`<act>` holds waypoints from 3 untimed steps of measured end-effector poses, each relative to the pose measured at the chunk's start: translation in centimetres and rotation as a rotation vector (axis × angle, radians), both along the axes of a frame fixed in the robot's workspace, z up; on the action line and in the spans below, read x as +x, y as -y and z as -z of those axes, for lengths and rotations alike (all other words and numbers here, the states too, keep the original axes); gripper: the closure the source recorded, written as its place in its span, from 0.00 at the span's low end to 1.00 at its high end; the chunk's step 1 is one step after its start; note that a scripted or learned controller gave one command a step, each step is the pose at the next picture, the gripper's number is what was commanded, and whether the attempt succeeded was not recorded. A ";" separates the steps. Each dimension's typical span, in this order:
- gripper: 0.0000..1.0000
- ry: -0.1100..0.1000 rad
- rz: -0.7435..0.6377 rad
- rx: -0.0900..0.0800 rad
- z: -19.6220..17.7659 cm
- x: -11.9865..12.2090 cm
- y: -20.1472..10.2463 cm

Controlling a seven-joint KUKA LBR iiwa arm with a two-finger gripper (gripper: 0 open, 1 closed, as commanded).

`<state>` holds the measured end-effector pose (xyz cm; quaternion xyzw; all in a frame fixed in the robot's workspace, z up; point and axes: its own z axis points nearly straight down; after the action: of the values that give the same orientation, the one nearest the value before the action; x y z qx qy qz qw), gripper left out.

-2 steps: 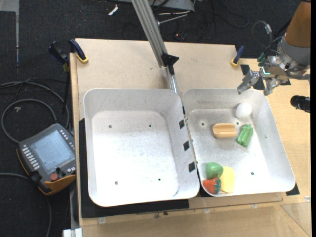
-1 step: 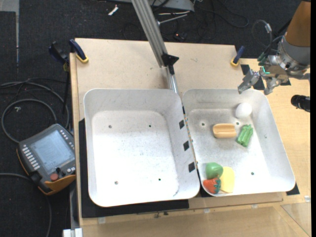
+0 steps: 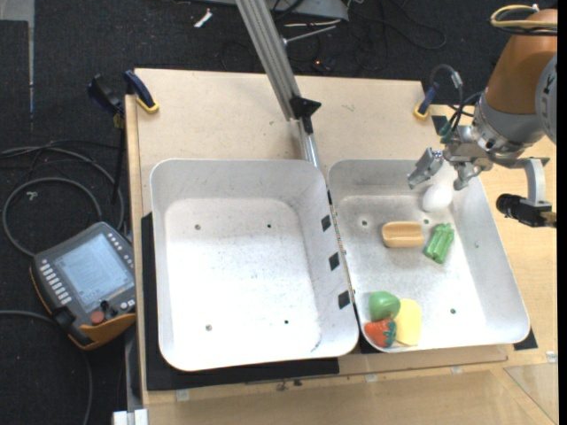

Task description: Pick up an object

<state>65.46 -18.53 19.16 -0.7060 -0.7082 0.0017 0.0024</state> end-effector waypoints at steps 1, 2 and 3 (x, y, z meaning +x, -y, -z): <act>0.00 0.000 0.002 0.000 6.2 -0.7 -0.5; 0.00 0.001 0.001 0.003 9.9 -0.7 -0.8; 1.00 0.006 0.001 0.000 8.6 -0.6 -0.7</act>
<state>64.85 -17.84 10.55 -0.7065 -0.7077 -0.0006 0.0002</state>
